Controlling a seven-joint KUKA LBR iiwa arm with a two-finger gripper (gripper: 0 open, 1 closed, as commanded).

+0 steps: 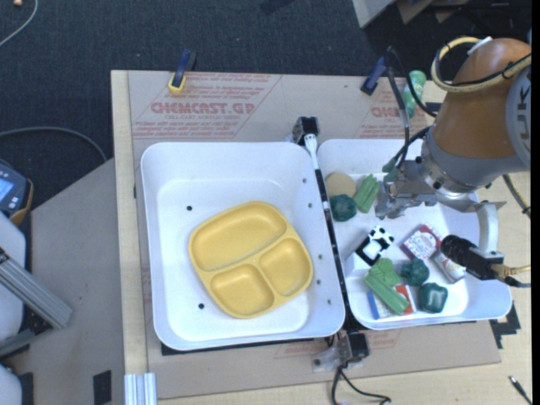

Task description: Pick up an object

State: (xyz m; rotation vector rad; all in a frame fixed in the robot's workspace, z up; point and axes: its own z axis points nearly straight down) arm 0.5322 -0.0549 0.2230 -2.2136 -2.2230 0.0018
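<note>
My claw (pixel 395 201) hangs low in the right bin (pixel 354 154); grip state unreadable, probably nothing held. Green block (pixel 367 193) at its 9 o'clock, checkered cube (pixel 375 245) at 6. Yellow tray (pixel 250 258) fills the left bin (pixel 160 226).

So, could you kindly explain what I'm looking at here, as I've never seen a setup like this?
This is one camera fixed above a bench, looking down at a slant. The grey and orange machine at the right is a robot arm; its gripper hangs over the right bin, which holds small items: green toys, a black-and-white piece and a tan ball. The left bin holds a yellow divided tray. I see nothing between the gripper's fingers, so it isn't holding anything visibly.
</note>
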